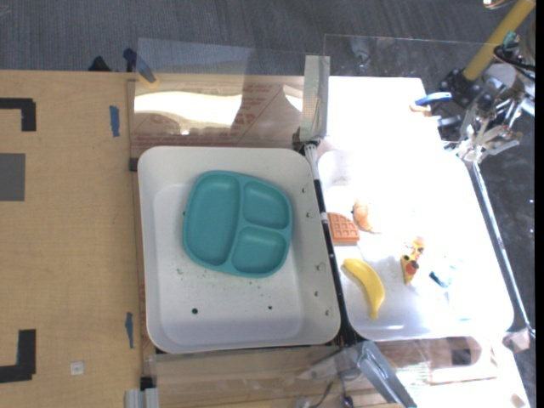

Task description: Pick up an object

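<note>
Looking like nothing's picked yet: gripper (486, 136) hangs well up-right of the banana (366, 286), can't tell its state, so basically everything's left.

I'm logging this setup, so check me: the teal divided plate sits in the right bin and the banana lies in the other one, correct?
Not quite. The camera view shows the teal divided plate in the left bin, not the right. The banana lies in the other one, the right bin.

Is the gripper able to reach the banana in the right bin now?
Probably yes. The banana lies alone on the bin floor, apart from the waffle and small toy, with nothing above it. The gripper sits at the bin's far corner.
</note>
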You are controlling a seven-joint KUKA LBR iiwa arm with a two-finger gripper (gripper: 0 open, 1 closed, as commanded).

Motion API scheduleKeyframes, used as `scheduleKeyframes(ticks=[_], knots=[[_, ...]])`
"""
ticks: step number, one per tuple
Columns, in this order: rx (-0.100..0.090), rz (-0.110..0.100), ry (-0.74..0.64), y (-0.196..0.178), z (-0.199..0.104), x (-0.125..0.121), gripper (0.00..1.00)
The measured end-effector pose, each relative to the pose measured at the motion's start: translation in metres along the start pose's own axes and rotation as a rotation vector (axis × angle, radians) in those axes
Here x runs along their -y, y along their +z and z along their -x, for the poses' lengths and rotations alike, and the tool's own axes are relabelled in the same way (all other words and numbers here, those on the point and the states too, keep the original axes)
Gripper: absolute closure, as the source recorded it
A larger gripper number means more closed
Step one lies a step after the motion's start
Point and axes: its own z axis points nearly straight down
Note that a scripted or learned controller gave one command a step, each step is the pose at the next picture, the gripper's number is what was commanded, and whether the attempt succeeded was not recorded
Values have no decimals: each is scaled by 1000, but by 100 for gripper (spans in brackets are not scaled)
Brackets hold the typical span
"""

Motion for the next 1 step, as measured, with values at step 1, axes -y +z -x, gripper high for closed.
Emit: scheduleKeyframes(ticks=[1], knots=[[-3,6,180,-14,-32,7,100]])
